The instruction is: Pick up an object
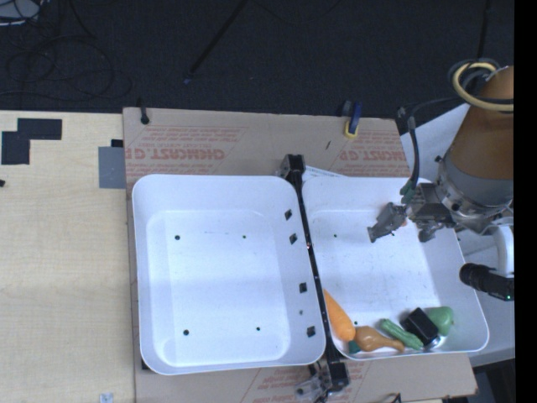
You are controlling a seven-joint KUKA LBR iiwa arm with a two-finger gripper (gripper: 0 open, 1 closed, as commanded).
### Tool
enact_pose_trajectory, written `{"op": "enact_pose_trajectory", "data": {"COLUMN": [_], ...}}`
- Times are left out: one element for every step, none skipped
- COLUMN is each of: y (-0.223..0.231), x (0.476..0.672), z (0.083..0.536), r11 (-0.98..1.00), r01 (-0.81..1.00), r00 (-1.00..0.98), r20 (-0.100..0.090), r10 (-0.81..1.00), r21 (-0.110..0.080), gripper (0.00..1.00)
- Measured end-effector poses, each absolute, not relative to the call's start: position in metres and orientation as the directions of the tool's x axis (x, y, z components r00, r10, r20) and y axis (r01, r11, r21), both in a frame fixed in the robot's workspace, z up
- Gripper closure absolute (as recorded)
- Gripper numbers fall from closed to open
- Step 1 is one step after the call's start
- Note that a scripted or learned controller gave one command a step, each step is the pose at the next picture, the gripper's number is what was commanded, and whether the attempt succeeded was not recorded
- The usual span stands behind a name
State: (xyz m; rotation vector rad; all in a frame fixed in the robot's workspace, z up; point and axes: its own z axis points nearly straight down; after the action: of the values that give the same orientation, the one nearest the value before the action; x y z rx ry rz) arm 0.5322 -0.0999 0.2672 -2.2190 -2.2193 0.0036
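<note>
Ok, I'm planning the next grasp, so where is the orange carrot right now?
In the camera view the orange carrot lies in the right bin, at its near-left corner against the divider, just left of the tan piece.

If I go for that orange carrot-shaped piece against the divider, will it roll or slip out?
The orange carrot-shaped piece looks smooth and tapered, so it may well slide out of a pinch. It lies against the right white bin's wall, so it probably won't roll far. It seems rigid and light, likely plastic.

Bright even overhead light, dark background, slightly soft focus
</note>
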Motion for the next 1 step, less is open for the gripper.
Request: {"op": "enact_pose_trajectory", "data": {"y": [-0.1003], "x": [0.5322], "z": [0.2766], "r11": [0.001], "r01": [1.000], "r00": [-0.001], "r20": [0.001], "r10": [1.000], "r21": [-0.006], "gripper": [1.00]}}
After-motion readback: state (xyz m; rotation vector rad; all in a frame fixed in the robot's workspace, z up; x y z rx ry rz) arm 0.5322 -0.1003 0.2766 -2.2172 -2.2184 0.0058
